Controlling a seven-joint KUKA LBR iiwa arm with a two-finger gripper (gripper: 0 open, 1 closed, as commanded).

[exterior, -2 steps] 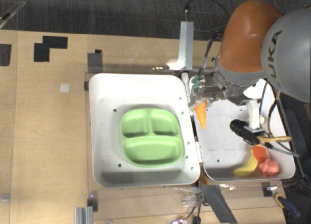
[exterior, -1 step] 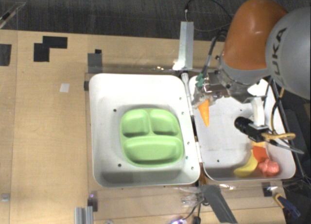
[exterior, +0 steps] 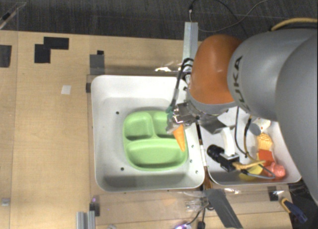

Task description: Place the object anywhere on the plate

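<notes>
The wooden bench [exterior: 44, 138] bears two white bins [exterior: 107, 138] (side by side, touching).

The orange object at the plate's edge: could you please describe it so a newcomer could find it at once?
Start at the left white bin, which holds a green divided plate. At the plate's right rim, just below the arm's tool, sits a small orange carrot-like object. Its bright orange colour sets it apart from the green plate and white bin around it.

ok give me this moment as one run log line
arm: over bin divider | gripper: at plate's right edge | carrot: beneath gripper, over green plate rim | grasp: cannot tell | right bin: toys remain
</notes>
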